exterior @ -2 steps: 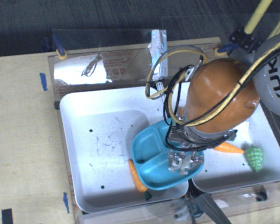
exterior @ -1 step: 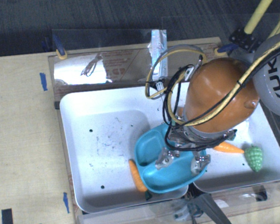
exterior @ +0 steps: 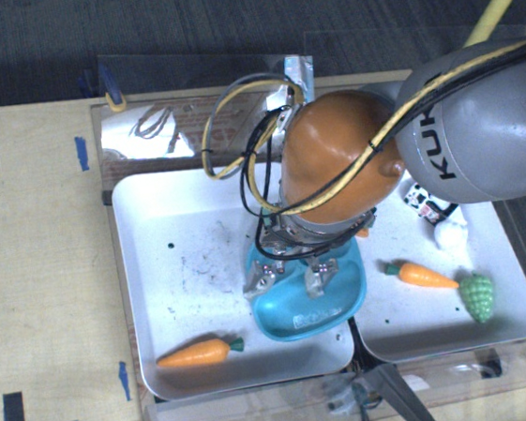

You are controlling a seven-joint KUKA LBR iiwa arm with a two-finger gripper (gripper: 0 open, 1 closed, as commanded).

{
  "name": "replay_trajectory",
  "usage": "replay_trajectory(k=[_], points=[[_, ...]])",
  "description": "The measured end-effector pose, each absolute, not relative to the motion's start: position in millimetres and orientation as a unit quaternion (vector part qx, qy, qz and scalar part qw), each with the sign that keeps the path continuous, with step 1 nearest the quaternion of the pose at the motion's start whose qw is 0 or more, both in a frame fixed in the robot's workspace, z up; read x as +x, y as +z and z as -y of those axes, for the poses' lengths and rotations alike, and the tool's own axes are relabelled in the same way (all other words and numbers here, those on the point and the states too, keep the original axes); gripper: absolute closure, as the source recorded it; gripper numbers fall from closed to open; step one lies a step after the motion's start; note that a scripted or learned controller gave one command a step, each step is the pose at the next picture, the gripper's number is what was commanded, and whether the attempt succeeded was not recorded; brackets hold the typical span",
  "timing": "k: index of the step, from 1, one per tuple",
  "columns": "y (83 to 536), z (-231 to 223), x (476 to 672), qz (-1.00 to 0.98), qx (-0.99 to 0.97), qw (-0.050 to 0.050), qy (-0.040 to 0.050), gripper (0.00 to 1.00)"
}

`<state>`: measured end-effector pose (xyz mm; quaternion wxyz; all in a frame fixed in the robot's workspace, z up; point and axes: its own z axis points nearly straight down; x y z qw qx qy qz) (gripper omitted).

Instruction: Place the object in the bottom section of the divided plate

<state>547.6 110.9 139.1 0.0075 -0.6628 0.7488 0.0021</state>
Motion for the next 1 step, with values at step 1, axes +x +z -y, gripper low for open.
replay_trajectory(k=[1], points=[[96.0, -123.2, 533.0, -0.782, -0.623, 0.019, 0.0013, 0.00]])
